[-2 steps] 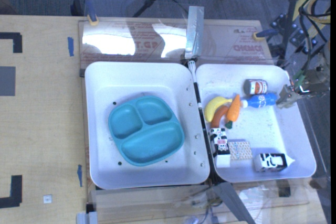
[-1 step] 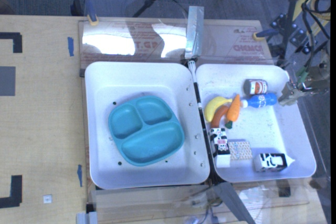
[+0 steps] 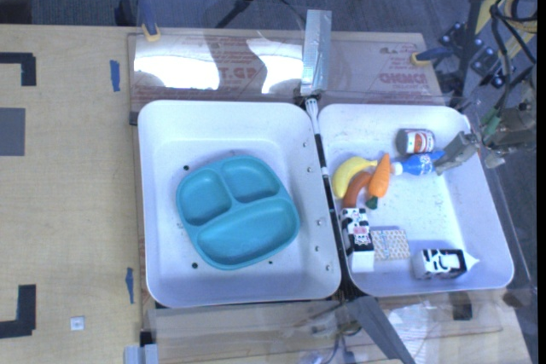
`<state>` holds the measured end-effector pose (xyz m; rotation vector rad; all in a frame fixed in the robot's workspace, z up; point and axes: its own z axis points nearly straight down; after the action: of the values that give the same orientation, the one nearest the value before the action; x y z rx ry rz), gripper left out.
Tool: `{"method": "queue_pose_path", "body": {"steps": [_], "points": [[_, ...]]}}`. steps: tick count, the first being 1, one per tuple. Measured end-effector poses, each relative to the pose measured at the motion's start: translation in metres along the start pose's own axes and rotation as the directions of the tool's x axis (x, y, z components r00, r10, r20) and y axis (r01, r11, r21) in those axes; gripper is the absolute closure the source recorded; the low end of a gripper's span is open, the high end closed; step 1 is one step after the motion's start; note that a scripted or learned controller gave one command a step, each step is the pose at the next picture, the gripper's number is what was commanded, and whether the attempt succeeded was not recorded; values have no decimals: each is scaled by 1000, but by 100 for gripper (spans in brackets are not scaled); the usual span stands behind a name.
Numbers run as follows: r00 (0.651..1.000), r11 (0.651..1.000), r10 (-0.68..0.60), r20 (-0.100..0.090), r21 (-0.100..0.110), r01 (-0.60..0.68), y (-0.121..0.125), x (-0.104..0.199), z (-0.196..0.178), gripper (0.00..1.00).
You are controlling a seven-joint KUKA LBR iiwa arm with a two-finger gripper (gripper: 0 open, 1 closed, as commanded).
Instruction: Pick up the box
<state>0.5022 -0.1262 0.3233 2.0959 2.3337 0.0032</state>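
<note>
Lowest in the right bin (image 3: 499, 226), the box (image 3: 389, 245) lies flat near the front wall, untouched; gripper (image 3: 461, 151) at the far right rim, jaw state indiscernible: approach step, next move calls for travel forward and descent over it
</note>
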Motion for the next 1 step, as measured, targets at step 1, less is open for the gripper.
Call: {"method": "queue_pose_path", "body": {"steps": [1], "points": [[1000, 1000, 7, 1, 3, -7, -2, -3, -8, 100]]}}
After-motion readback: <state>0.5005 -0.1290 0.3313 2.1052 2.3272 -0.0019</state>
